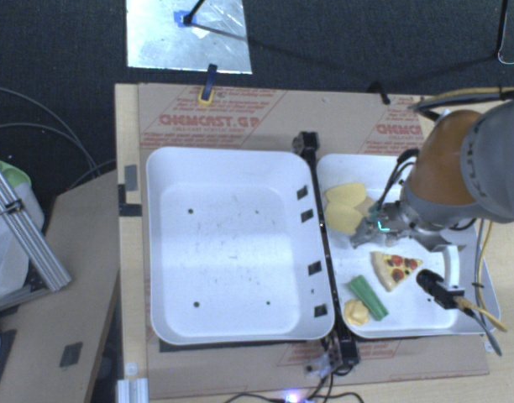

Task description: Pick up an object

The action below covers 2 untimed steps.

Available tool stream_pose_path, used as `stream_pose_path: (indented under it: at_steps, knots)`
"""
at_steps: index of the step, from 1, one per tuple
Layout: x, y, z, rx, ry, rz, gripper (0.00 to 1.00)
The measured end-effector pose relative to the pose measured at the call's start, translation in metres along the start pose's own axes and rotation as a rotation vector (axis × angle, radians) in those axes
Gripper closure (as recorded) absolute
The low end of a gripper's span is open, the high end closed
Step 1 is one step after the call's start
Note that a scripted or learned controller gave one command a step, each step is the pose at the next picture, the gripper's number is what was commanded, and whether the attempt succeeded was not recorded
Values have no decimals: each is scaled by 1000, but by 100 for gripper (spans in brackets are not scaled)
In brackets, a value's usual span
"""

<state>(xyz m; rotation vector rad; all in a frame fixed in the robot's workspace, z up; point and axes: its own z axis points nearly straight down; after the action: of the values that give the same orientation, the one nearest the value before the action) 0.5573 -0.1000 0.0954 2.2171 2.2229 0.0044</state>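
Observation:
The right bin holds a pale yellow lump near its left wall. Nearer the front lie a pizza slice toy, a green block and a small yellow piece. My gripper reaches in from the right and hangs low between the yellow lump and the pizza slice, close to the lump's lower right edge. Nothing can be seen held in it.
The left bin sits beside the right one, with a black divider strip between them. Both rest on a cardboard sheet. A metal frame stands off the bench at the left.

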Motion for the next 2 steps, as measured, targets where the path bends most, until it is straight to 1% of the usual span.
stream_pose_path:
  at_steps: [1, 2]
  knots:
    - [-5, -71, 10, 0, -2, 3, 0]
    - [-4, -69, 0, -1, 0, 1, 100]
